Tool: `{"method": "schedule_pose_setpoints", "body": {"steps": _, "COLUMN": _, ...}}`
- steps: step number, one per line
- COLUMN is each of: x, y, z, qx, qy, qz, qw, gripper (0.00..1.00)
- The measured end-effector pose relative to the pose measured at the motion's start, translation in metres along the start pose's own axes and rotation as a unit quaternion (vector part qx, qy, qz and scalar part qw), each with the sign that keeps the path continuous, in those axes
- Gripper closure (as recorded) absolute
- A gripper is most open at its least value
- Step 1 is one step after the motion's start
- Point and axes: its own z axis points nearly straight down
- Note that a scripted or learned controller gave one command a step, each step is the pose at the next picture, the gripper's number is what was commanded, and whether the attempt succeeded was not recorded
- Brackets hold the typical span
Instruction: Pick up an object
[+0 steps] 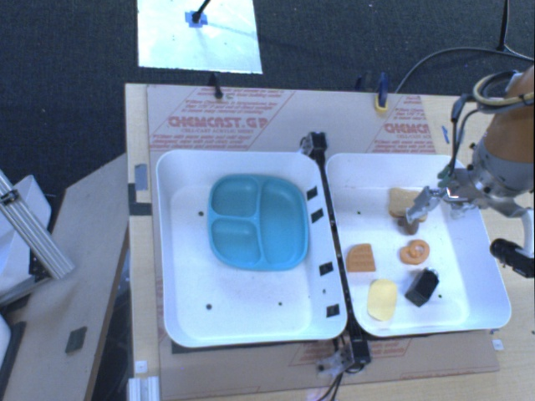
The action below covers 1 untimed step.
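Claw at right of frame over tan bread piece, finger state unclear, blue plate in left bin

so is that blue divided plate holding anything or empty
Empty. All compartments of the blue plate show bare blue in the left bin.

A single fixed camera looks down from above at a slant onto the surface, far enough off to take in both white bins whole. The left bin sits at the middle of the picture and the right bin toward the right side. Dark floor shows beyond the far edge and at the left. The arm enters from the right edge.
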Motion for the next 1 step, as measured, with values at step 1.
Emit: {"method": "schedule_pose_setpoints", "body": {"steps": 1, "x": 0.0004, "y": 0.003, "z": -0.0076, "qx": -0.007, "qy": -0.001, "qz": -0.001, "qw": 1.0, "gripper": 0.0}}
